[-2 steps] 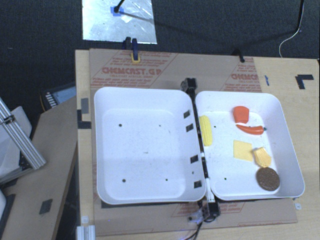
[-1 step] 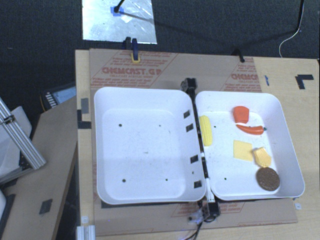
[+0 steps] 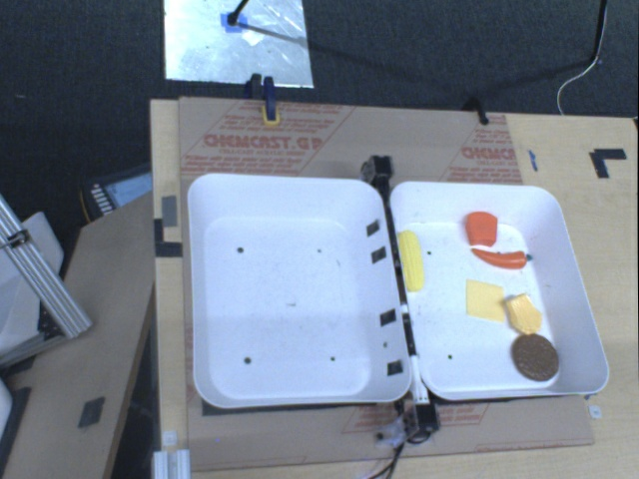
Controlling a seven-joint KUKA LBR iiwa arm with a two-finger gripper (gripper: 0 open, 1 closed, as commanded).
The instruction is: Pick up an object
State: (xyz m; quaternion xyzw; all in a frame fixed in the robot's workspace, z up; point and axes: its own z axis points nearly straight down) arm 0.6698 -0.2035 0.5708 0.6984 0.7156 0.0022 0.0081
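The right bin (image 3: 574,257) holds several small items. A yellow corn cob (image 3: 410,259) lies along its left wall. An orange block (image 3: 481,228) sits near the far side, with a thin red chili pepper (image 3: 499,258) just in front of it. A flat pale yellow square (image 3: 485,299) lies mid-bin, a yellow chunk (image 3: 523,313) touches its right corner, and a brown round cookie (image 3: 536,356) rests near the front right.
The left bin (image 3: 200,267) stands beside the right one, joined by black clips along the shared wall. Both rest on a cardboard sheet (image 3: 300,138) on the wooden bench. A metal plate (image 3: 238,26) lies on the floor beyond.
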